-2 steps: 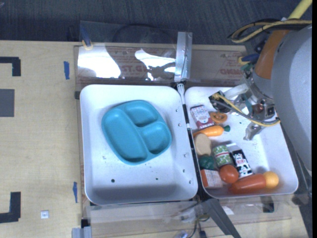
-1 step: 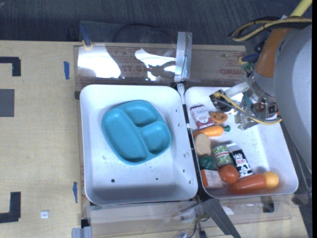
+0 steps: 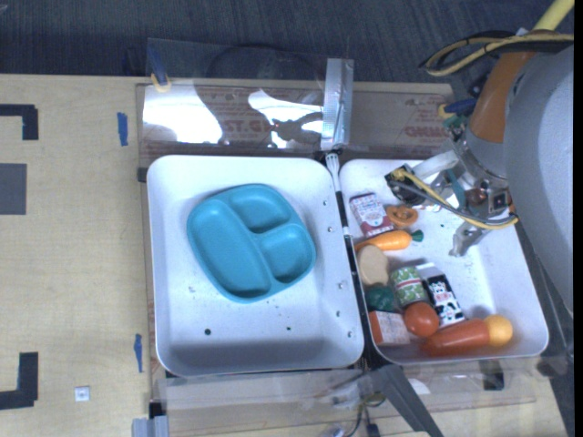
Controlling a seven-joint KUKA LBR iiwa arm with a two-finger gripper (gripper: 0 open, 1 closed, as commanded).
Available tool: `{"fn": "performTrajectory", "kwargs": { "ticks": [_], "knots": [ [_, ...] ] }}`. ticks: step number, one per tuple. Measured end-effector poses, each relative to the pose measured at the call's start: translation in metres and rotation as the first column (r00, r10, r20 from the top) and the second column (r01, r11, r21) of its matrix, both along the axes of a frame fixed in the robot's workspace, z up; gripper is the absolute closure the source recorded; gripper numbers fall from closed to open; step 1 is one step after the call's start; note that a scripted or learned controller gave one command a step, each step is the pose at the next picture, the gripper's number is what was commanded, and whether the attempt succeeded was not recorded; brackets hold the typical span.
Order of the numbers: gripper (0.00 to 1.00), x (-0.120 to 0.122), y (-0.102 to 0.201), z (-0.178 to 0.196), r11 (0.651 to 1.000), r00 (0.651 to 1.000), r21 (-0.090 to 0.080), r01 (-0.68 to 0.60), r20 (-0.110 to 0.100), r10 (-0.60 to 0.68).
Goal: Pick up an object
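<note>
The gripper (image 3: 466,238) hung over the upper right part of the right bin (image 3: 510,276), on bare white floor, with nothing between its fingers; whether it was spread or pressed together could not be told from this slanted view. Cables looped around the wrist above it. Just to its left lay an orange carrot (image 3: 390,240) and a small red-and-white packet (image 3: 368,211). Nearer the front of the bin sat a green-labelled can (image 3: 409,284), a black-and-white carton (image 3: 444,299), a red tomato (image 3: 420,318) and a long orange-red sausage-like toy (image 3: 460,334), crowded together and touching. The left bin (image 3: 173,244) carried a blue divided plate (image 3: 250,241). Both bins rested on the desk (image 3: 73,244).

To do the pick well, the arm would probably best choose a piece with free space on two sides, such as the carrot, centre over it, align across its narrow width, and descend fully before closing.
</note>
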State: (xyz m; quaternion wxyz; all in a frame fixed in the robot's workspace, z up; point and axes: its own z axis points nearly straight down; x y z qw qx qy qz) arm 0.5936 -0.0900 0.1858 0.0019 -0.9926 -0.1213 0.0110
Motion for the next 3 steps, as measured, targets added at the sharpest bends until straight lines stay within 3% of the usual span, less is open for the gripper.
{"fn": "performTrajectory", "kwargs": {
  "ticks": [1,2,3],
  "knots": [
    [1.0,0.0009,0.0006,0.0063,1.0,1.0,-0.001,-0.005,-0.005,0.005],
    [0.0,0.0008,0.0011,0.006,1.0,1.0,0.0,-0.005,-0.007,0.005],
    [1.0,0.0016,0.0016,0.0123,1.0,1.0,-0.001,-0.009,-0.012,0.009]
  ]
}}
